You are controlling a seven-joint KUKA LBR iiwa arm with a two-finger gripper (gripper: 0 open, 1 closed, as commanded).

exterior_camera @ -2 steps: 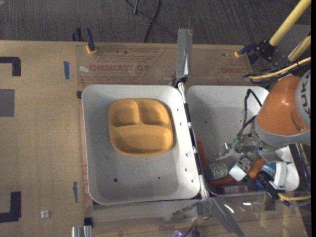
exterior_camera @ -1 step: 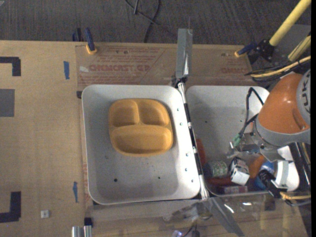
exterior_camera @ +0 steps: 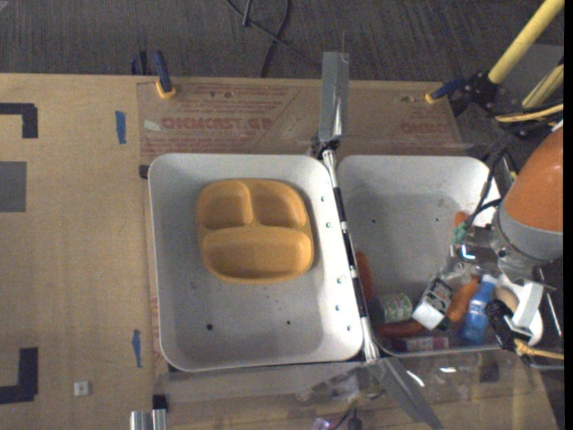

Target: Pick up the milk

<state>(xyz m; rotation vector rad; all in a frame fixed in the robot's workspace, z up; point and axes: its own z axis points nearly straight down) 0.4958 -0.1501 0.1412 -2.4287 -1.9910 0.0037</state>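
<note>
Plywood forms the bench (exterior_camera: 72,267), on which two shallow white bins are set side by side, their rounded rims touching along the middle. The left bin (exterior_camera: 179,330) is taken up by an orange-yellow sectioned tray (exterior_camera: 255,229) of smooth plastic, with bare speckled floor left around it. The right bin (exterior_camera: 403,195) is bare over its far half, while its near right corner is crowded. The grey arm with its orange band (exterior_camera: 542,195) is seen over that corner, and the gripper (exterior_camera: 501,280) is lowered among the clutter; whether it is spread or pressed together cannot be told. The milk (exterior_camera: 435,301), a small white carton with dark print, is seen tilted beside a green can (exterior_camera: 395,308), a blue bottle (exterior_camera: 477,310) and a red strip (exterior_camera: 400,329).
</note>
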